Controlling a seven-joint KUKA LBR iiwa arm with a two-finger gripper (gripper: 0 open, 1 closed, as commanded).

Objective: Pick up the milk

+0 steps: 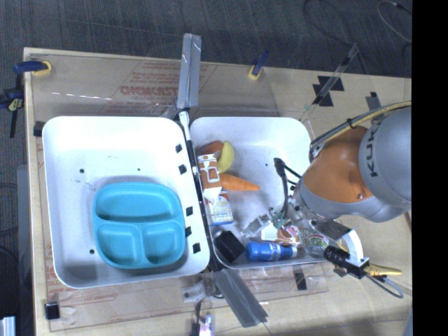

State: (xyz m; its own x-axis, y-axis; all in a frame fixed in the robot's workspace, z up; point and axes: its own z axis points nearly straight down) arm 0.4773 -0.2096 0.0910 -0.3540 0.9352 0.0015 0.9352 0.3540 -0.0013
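My arm's gripper (280, 224) low in the right bin (294, 135), finger state I can't tell, milk carton (218, 207) near the divider.

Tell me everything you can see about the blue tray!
The blue tray is light turquoise and looks like smooth plastic. It has rounded corners and three hollow sections: one long one along the far side and two smaller ones nearer the camera. It lies flat, right side up, on the floor of the left white bin, toward that bin's near right corner. Nothing sits in its sections, and only the bin touches it.
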